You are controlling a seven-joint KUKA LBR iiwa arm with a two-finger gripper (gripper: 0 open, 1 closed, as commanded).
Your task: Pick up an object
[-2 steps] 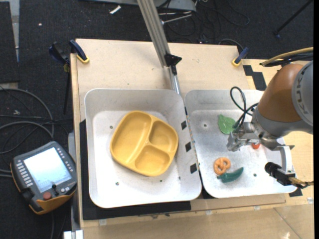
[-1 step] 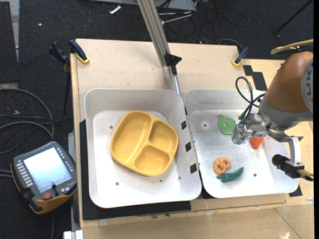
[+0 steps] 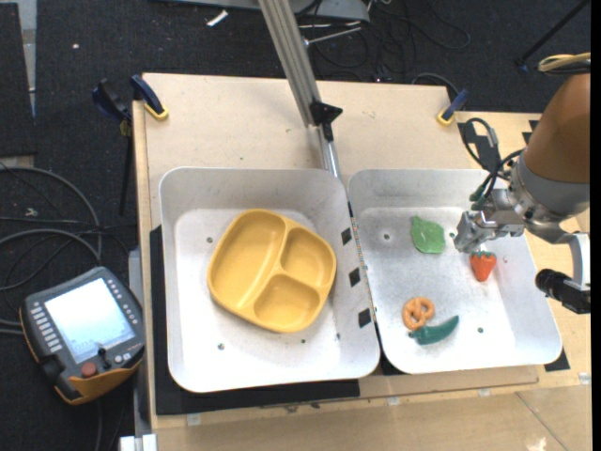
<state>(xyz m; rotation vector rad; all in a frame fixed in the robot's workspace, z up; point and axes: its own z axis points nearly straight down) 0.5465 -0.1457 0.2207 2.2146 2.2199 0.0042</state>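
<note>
In the right bin (image 3: 526,341) lie a red strawberry-like toy (image 3: 483,267) with a green top, a flat green leaf piece (image 3: 428,236), an orange pretzel (image 3: 419,310) and a dark green pepper-shaped toy (image 3: 436,331). My gripper (image 3: 472,237) hangs over the right bin between the leaf and the red toy, its tip directly above and to the left of the red toy's green top. The view is too small there to tell whether it touches the toy. The grey arm with its orange band (image 3: 568,125) enters from the right.
A yellow three-compartment plate (image 3: 272,269) sits in the left bin (image 3: 178,346). A slanted metal pole (image 3: 296,54) rises from the ridge between the bins. A teach pendant (image 3: 83,332) lies off the bench at the lower left.
</note>
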